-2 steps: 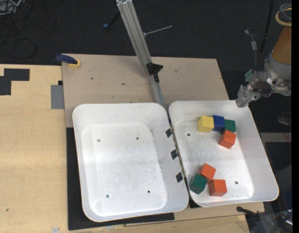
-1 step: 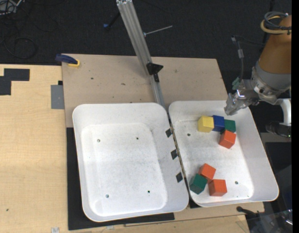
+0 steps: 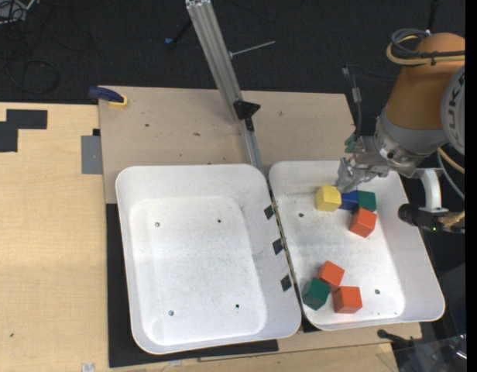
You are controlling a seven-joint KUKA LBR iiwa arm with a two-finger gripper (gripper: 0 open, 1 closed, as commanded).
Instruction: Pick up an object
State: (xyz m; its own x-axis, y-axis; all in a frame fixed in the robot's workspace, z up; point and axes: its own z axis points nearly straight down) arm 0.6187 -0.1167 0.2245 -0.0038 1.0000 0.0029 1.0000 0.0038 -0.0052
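Seven blocks: all sit in the right bin (image 3: 424, 285), none in the left bin (image 3: 192, 316), so every pick candidate is on the arm's side of the frame.
Upper cluster: yellow block (image 3: 327, 198), blue block (image 3: 349, 201), green block (image 3: 367, 201) and an orange block (image 3: 362, 222) are bunched touching or nearly so, in the upper middle of that bin.
Lower cluster: another orange block (image 3: 331, 273), a dark green block (image 3: 317, 293) and a third orange block (image 3: 347, 298) huddle near the bin's bottom edge, well apart from the arm.
Arm: comes in from the upper right, orange band up top, wrist angled down toward the upper cluster.
Gripper (image 3: 351, 178): hangs right over the blue block, just beside the yellow one. Honestly can't tell from this angle whether it's spread or pressed together, and I see nothing pinched in it.
Likely target: my guess is the blue block, since the tip lines up above it.
Why that's tricky: neighbours crowd it on both sides, so there's little room to slip down around it; I'd expect a nudge to the yellow or green one.
Progress: looks like the approach stage, nothing lifted yet.
Background bits: slanted metal rail (image 3: 221, 68) runs from top centre down to the gap between bins, probably just rig structure.
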